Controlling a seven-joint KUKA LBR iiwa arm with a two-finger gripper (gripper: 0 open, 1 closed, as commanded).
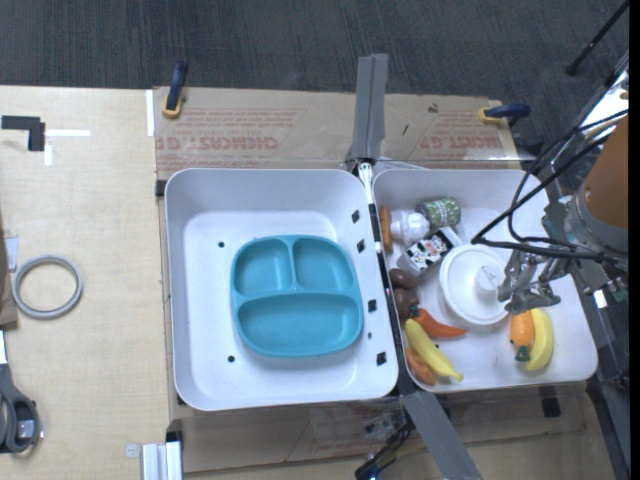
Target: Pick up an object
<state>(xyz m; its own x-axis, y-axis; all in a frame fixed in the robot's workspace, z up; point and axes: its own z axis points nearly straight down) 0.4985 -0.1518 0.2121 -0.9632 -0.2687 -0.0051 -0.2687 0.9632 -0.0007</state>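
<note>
My gripper [527, 290] hangs over the right bin [570, 368], between the white bowl [468, 286] and a banana [541, 340] with an orange fruit [521, 328] beside it. Its fingers look open with nothing between them. Further left in that bin lie a second banana [430, 349], an orange pepper [438, 326], a brown piece [405, 280], a small black-and-white box [428, 249], a white bottle [408, 227] and a green can [440, 211].
The left bin [190, 298] holds a blue divided plate [297, 295]. A grey divider bar [370, 108] runs between the bins at the back. On the bench at the left lie a tape ring [45, 286] and scissors [18, 418]. Cables [560, 168] trail to the arm.
</note>
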